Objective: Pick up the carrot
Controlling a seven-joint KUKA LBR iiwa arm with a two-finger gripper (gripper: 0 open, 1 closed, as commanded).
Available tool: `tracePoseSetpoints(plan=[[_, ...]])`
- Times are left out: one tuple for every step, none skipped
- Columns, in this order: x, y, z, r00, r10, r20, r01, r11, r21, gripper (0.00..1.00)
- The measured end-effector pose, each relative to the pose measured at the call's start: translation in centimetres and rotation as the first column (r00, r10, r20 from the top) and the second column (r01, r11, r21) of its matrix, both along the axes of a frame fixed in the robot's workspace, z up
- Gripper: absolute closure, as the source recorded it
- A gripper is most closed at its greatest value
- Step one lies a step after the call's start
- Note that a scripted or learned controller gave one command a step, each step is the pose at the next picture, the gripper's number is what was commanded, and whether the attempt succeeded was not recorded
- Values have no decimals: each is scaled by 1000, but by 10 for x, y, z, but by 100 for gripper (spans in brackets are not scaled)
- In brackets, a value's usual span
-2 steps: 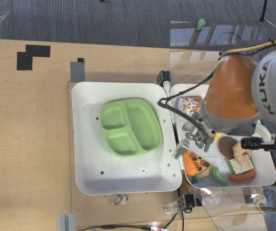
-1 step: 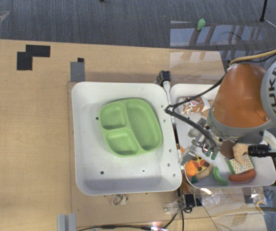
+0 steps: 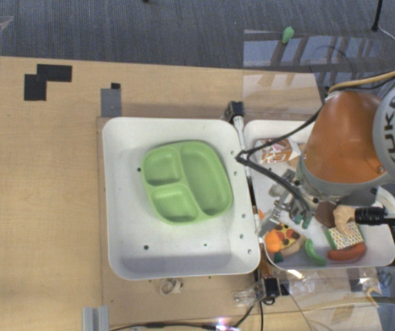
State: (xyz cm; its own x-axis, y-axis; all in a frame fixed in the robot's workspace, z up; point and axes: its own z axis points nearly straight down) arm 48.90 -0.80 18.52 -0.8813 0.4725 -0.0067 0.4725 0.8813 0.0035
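Two shallow white bins sit side by side on the wooden bench (image 3: 38,205). Black square marks (image 3: 45,80) lie on the bench's far left part. The left white plastic bin (image 3: 125,254) holds a light green plastic plate with three compartments (image 3: 186,181), lying near its middle. Between the bins, at the far edge, stands a small black and silver fitting (image 3: 236,111).

The right white bin (image 3: 390,250) is largely covered by the grey arm with its orange band (image 3: 345,140), which reaches in from the right. The two-finger gripper (image 3: 285,211) hangs low over the near left part of this bin; its metal parts blur together, so I cannot tell how it stands or whether it has hold of anything.

Just below the gripper lies the orange carrot (image 3: 274,241), near the bin's front left corner, touching a slice of toy pizza (image 3: 291,241). Beside these, to the right, lie a green pepper-like piece (image 3: 314,252), a red-brown sausage (image 3: 347,254) and a green-patterned sandwich wedge (image 3: 345,236). A printed snack packet (image 3: 278,152) lies at the far side.
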Motion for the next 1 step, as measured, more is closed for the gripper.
tracePoseSetpoints(plan=[[0, 0, 0, 1000, 0, 0, 0, 1000, 0, 0]])
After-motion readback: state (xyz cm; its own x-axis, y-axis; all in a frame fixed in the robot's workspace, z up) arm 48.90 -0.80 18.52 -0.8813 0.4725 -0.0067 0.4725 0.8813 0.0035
